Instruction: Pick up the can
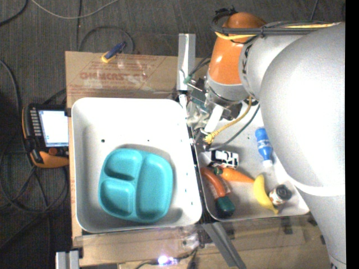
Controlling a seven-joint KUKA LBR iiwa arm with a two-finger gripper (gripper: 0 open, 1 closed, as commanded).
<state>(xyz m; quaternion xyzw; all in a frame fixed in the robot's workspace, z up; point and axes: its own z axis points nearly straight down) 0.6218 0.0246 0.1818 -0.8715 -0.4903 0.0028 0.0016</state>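
The camera view looks down at a slant on the pincer (203,123), which hangs below the orange band (235,43) at the upper left corner of the right bin (300,209), close against the wall shared with the left bin (84,150); whether it is spread or closed cannot be told, since the wrist hardware and a yellow cable (227,129) crowd over it, and nothing can be seen held in it; the broad grey arm (308,105) sweeps in from the right and hides much of the right bin; just below the pincer lies a small black and white object (227,158), too small to make out; below that lie an orange carrot (235,176) and, touching it on the left, a reddish-brown item (216,184) with a dark green piece (225,206) at its lower end; to the right lies a yellow banana (261,192), and beside it a small can (280,194) showing its dark round top, near the bin's lower right, well apart from the pincer; a clear bottle with a blue cap and label (263,144) lies along the arm's edge above the banana; the left bin holds a teal divided plate (136,185) in its lower half; beyond the bins a cardboard sheet (120,77) carries a small blue and yellow object (113,51); at far left a handheld control pendant (47,133) lies on the dark floor (45,38).
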